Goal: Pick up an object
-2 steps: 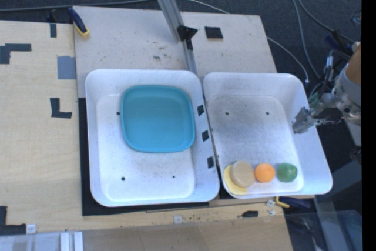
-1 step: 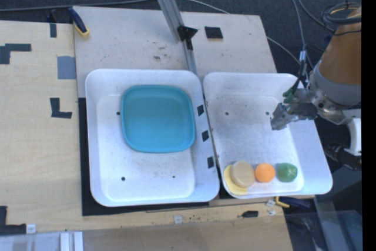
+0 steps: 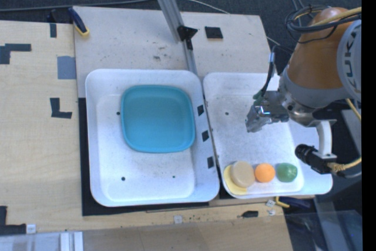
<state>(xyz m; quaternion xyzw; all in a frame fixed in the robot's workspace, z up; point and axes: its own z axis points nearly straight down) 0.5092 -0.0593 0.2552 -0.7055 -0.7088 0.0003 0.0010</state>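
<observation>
Balls, orange (image 3: 265, 173) and green (image 3: 286, 171), lie untouched near the right bin's (image 3: 235, 97) front edge; your gripper (image 3: 256, 121) hovers above, grip state unreadable, so picking remains.

You can read very little here. On the arm (image 3: 329, 62), at the right margin, dark capital letters stand on the grey housing beside the orange band: a "U" above and part of a "K" below, running vertically and cut off at the frame edge, so you cannot make out the whole word. The dark patches of tape (image 3: 59, 107) on the wooden bench (image 3: 35, 144) carry no writing you can make out. The two white bins (image 3: 106, 185) and the blue plate (image 3: 157, 119) bear no label, number or mark you can read at this resolution.
</observation>
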